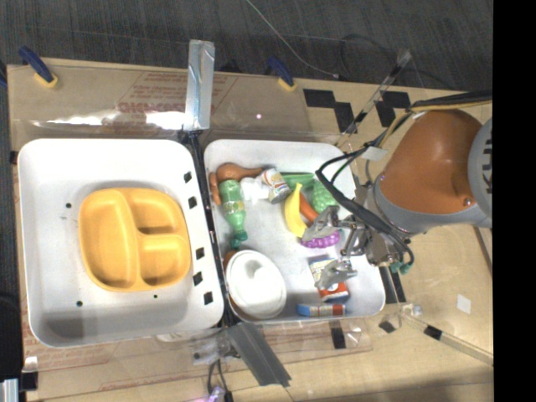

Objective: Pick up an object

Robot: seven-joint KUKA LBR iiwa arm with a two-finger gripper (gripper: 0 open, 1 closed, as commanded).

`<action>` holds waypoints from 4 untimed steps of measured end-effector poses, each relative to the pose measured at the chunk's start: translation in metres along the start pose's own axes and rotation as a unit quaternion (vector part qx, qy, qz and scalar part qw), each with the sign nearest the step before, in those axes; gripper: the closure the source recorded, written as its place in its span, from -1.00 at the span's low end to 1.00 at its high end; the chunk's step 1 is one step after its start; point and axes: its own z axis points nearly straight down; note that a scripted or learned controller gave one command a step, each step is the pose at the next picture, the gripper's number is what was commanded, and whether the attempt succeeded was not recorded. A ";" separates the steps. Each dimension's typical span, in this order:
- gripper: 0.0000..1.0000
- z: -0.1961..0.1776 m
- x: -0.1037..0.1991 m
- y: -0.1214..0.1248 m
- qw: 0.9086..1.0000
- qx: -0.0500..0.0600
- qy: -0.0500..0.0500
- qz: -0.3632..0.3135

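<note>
Right bin, contents: banana near centre, upright-lying; green plastic bottle at 9 o'clock from it; white bowl at 7 o'clock; purple ring-like item, possibly a toy, at 5 o'clock; small red-and-white carton further toward 5 o'clock; marker-like tube along the bin's 6 o'clock wall. Gripper lowered between purple item and carton; clenched or released, cannot tell. Left bin: yellow divided tray, centred.
</note>
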 end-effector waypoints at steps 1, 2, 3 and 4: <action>-1.00 0.107 -0.066 -0.022 0.996 0.000 0.001 0.086; 1.00 0.093 -0.070 -0.019 0.997 0.001 -0.003 0.081; -1.00 0.094 -0.070 -0.019 0.997 0.001 -0.002 0.081; -1.00 0.108 -0.089 0.001 0.991 0.000 -0.002 0.132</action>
